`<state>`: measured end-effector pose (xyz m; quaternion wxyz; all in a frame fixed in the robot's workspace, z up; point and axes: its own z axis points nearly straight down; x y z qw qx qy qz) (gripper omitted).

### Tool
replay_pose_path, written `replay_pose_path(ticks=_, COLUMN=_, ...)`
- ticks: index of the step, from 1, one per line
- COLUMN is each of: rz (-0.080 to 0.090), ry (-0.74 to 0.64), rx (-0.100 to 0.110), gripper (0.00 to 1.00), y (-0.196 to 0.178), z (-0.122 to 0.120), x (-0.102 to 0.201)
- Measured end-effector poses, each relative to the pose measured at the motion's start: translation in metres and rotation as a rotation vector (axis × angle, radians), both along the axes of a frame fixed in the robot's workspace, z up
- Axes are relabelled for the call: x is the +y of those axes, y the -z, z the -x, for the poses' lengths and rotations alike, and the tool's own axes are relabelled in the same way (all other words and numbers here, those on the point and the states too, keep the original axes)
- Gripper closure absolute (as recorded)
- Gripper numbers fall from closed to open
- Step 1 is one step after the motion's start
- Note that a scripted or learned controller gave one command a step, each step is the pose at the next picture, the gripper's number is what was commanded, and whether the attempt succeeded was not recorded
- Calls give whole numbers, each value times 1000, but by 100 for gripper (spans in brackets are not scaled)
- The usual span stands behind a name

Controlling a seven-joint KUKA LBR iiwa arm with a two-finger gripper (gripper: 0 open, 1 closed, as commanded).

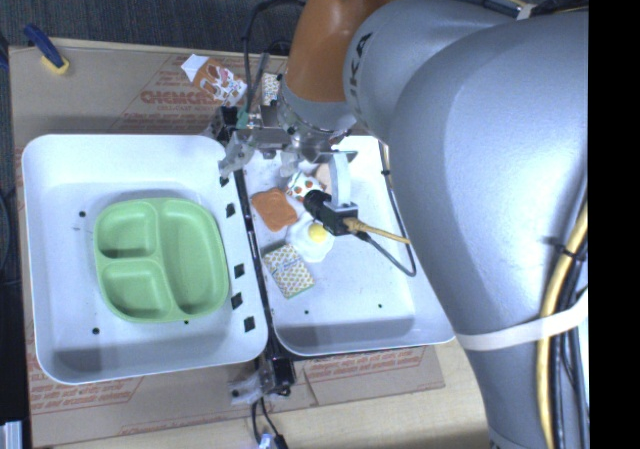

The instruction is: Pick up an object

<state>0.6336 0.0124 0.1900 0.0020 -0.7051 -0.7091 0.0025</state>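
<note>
Orange flat piece (272,207), shaped like a slice of toast, is the likeliest thing to pick. It lies in the bin on the view's right (372,282), close to that bin's left wall and just below the end effector (298,159). The end effector hangs low over the far part of this bin, pointing down. Its own housing covers its tip, so I cannot tell whether it is wide or narrow, and nothing can be seen held in it. It is probably placed there because this bin holds the loose things.

Just beside the orange piece, toward the bin's middle, sits a toy fried egg (315,239), white with a yellow yolk. Nearer the camera lies a small checked pad (288,270), a little apart from both.

The bin on the view's left (45,237) holds a green divided plate (160,259), lying flat with its three sections bare.

Both bins rest on a cardboard-covered desk (110,87). A crumpled wrapper (216,83) lies on it behind the bins.
</note>
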Motion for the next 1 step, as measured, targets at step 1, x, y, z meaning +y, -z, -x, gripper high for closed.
replay_pose_path(ticks=1, rz=0, ry=-1, rx=-3, gripper=0, y=-1, z=-1, x=0)
